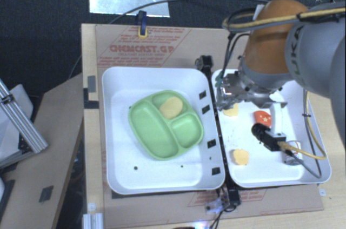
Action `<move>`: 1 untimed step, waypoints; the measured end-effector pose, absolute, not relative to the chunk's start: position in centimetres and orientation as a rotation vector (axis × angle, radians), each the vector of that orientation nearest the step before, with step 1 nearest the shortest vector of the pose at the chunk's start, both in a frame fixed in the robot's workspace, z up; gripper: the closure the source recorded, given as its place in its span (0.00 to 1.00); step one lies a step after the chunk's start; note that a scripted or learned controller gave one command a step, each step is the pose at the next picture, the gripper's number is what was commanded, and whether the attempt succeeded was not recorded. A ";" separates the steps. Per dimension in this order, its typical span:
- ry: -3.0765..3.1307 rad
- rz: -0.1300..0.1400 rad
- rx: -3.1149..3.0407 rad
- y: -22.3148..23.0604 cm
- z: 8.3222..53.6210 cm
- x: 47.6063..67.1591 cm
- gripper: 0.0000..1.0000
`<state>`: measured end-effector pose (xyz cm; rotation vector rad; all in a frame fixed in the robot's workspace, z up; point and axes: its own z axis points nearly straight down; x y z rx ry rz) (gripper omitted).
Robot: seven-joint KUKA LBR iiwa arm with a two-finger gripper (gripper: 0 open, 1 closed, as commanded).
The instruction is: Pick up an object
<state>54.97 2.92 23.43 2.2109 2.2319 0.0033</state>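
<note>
Beside the right bin (pixel 303 176)'s left wall, a pale yellow piece (pixel 231 110) lies just below the gripper (pixel 227 94); whether the claw is wide or narrow cannot be told.

Red printing on the brown cardboard sheet (pixel 162 41) under the bins reads "CHEMCAST GP" in large outlined capitals, just behind the left bin; the smaller red lines above it are too blurred to read; the grey arm (pixel 319 55) bears dark vertical lettering, seemingly "KUKA", partly cut off.
</note>
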 end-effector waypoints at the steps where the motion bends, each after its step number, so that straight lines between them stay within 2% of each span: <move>1: 2.233 0.006 2.210 8.2 23.9 55.5 1.00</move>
